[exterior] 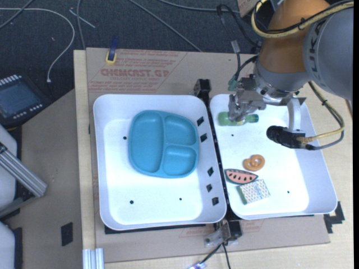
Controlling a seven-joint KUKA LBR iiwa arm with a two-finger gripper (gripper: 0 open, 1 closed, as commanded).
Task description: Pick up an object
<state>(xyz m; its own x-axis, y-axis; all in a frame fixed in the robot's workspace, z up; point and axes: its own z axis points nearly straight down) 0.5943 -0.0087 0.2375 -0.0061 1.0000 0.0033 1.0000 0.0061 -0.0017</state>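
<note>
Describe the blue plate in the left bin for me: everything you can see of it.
The blue plate is a light blue divided dish with rounded corners, plastic by the look of it. Raised ridges split it into three compartments: one long one on the view's left and two smaller ones on the right. It lies flat and right side up on the floor of the left bin, toward the far side, turned slightly askew. Its compartments hold nothing, and only the bin floor touches it.
</note>
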